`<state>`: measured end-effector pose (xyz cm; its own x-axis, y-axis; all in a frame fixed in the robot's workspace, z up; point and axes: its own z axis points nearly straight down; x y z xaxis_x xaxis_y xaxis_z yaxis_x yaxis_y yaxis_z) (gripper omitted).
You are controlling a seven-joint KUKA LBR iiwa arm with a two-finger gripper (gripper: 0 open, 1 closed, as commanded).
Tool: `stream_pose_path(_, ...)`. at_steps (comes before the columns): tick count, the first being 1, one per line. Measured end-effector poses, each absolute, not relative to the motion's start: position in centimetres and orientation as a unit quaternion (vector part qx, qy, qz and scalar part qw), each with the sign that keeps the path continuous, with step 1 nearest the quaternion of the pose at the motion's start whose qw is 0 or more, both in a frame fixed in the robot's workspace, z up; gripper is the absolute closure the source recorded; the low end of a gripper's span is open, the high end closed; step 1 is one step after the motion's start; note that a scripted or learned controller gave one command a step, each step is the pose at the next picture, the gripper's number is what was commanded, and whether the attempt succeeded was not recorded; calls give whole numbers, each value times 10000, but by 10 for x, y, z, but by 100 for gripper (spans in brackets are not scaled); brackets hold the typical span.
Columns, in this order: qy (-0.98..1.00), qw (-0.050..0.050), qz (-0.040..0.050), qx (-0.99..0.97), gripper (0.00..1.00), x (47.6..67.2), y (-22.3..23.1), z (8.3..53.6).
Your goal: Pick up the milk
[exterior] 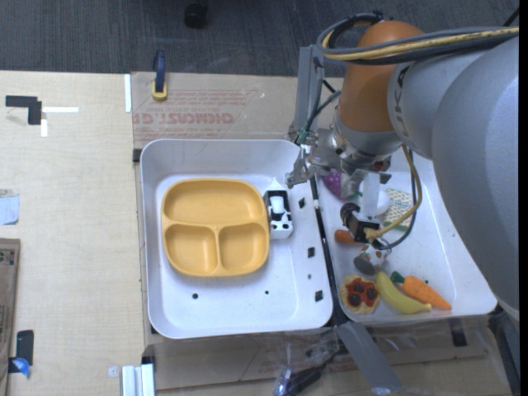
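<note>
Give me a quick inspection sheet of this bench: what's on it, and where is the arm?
Surface: left bin and right bin side by side.
Job's things: milk in left bin, beside yellow plate, not held.
Clutter: banana, carrot, pizza in right bin.
Gripper: arm over right bin; fingers hidden.
Cables: hose loops along the arm.
Surroundings: clamp on the bench, dark carpet beyond.

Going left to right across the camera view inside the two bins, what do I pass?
Yellow divided plate → milk carton → dividing rim of the bins → pizza slice → banana → carrot.
</note>
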<state>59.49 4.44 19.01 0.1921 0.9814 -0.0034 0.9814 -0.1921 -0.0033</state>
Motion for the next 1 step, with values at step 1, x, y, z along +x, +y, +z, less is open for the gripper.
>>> stream_pose_path(1, -6356, 3, 40, -7720, 100, 595, 43, 198)
